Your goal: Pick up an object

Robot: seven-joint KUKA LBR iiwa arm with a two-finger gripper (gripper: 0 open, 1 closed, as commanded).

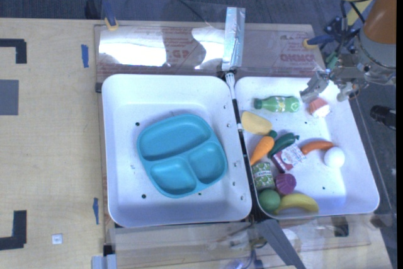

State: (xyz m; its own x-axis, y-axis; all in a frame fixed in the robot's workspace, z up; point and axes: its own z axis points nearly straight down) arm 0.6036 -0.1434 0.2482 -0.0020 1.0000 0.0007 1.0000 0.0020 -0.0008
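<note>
The grey two-finger gripper (329, 90) hangs over the far right corner of the right-hand shallow white bin (362, 183), and just beneath and between its metal tips sits a small red-and-white plastic toy block (319, 108), the nearest thing to it; whether the tips are touching the block or merely poised above it cannot be read at this slant, and I cannot tell if the gripper is spread or closed. Taking that block as the landmark, the coming move looks like a short drop nearly straight down, since the block lies just under the gripper and slightly toward the near side. Left of the block lies one green plastic toy bottle (277, 104), its long axis running left to right, cap end toward the block. Nearer and left of the block are one pale yellow toy piece (255, 123), one orange toy carrot (261, 148) and one dark green toy vegetable (284, 138). Directly nearer than the block are one orange-red toy pepper (315, 147) and one white toy egg (334, 157), just beside each other. Further toward the near edge are one small printed packet (288, 157), one green printed can (263, 174), one purple toy (286, 184), one green ball (269, 200) and one yellow toy banana (299, 202). Well to the block's left, the left-hand white bin (119, 97) holds one blue divided plastic plate (181, 154) with three compartments.
</note>
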